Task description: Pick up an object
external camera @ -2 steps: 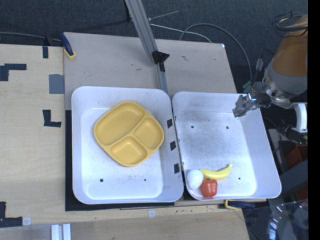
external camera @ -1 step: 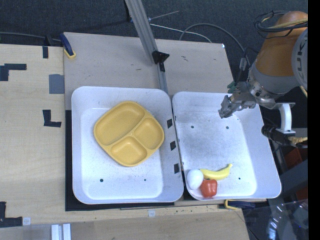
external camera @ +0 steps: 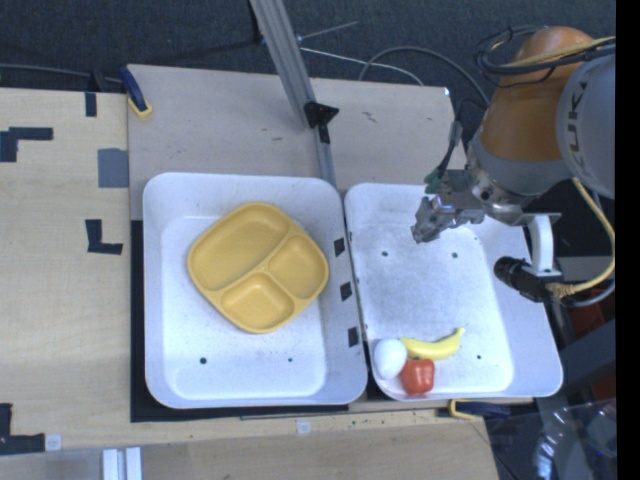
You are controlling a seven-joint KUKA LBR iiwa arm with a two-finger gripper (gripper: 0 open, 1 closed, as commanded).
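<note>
In the right bin (external camera: 470,298) three small things lie together at the near edge: a yellow banana (external camera: 436,345), a white egg-like ball (external camera: 389,357) and a red pepper-like piece (external camera: 419,375). My gripper (external camera: 427,226) hangs above the far part of this bin, well away from those things, with nothing seen between its fingers. A yellow three-compartment plate (external camera: 258,266) rests in the left bin (external camera: 180,368).
A slanted metal pole (external camera: 285,48) crosses above the far bench. Cables (external camera: 400,63) loop behind the right bin, and a black fitting (external camera: 520,273) on the arm sits over that bin's right rim.
</note>
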